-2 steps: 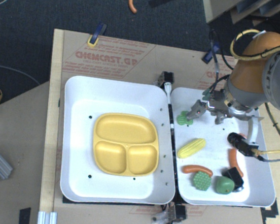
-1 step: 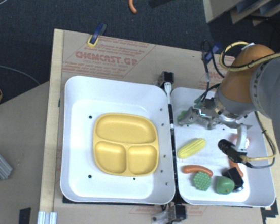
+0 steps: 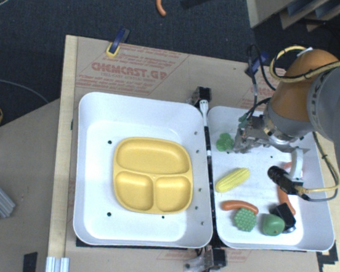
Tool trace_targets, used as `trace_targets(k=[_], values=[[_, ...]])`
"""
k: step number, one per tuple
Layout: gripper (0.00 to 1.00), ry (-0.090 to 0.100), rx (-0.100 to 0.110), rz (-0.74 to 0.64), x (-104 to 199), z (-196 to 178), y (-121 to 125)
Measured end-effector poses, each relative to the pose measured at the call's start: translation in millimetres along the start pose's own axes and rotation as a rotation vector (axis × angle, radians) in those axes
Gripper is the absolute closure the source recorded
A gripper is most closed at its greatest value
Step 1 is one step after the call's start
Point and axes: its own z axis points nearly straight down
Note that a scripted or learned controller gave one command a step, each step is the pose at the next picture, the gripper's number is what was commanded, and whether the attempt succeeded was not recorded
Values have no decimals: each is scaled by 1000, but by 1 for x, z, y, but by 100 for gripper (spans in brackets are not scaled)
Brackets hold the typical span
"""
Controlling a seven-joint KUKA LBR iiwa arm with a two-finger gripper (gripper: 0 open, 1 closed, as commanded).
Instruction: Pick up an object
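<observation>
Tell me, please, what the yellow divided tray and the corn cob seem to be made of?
The yellow divided tray looks like moulded plastic with a matte finish: even colour, soft rounded compartment edges. The corn cob is probably a plastic or rubber toy: uniform yellow and a faint sheen, though its surface is too small to judge firmly.

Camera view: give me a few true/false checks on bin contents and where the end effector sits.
1. The yellow divided tray lies in the left bin. True.
2. The corn cob is in the left bin. False: it lies in the right bin.
3. The end effector is over the right bin, near the small green piece. True.
4. The orange sausage rests on the yellow divided tray. False: it lies in the right bin, beside the green bumpy ball.
5. The yellow divided tray holds food. False: nothing lies in its compartments.
</observation>
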Motion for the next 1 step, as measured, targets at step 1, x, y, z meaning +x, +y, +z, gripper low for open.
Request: trace_targets(k=[1], values=[[100,-1,-1,1,-8,-48,-2]])
